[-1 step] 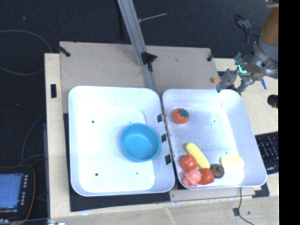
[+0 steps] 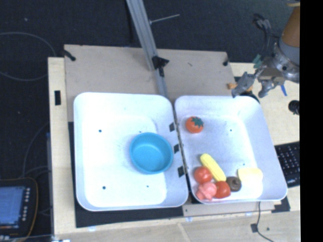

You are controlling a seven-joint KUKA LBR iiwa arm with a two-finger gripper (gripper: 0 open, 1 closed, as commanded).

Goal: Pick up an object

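Observation:
My gripper [image 2: 254,87] hangs open above the far right corner of the right bin [image 2: 247,115], with nothing between its fingers. In that bin an orange-red tomato-like fruit with a green top [image 2: 194,124] lies near the left wall. Along the near edge sit a yellow banana [image 2: 213,167], a red tomato [image 2: 202,175], a pink piece [image 2: 206,191], another red piece [image 2: 222,189], a brown ring [image 2: 234,184] and a pale yellow block [image 2: 250,176]. A blue bowl [image 2: 151,153] sits in the left bin [image 2: 101,130].
A grey metal pole [image 2: 144,34] slants from the top down to the gap between the bins. A black keyboard [image 2: 288,160] lies right of the right bin. A small screen [image 2: 15,205] sits at the lower left, off the bench.

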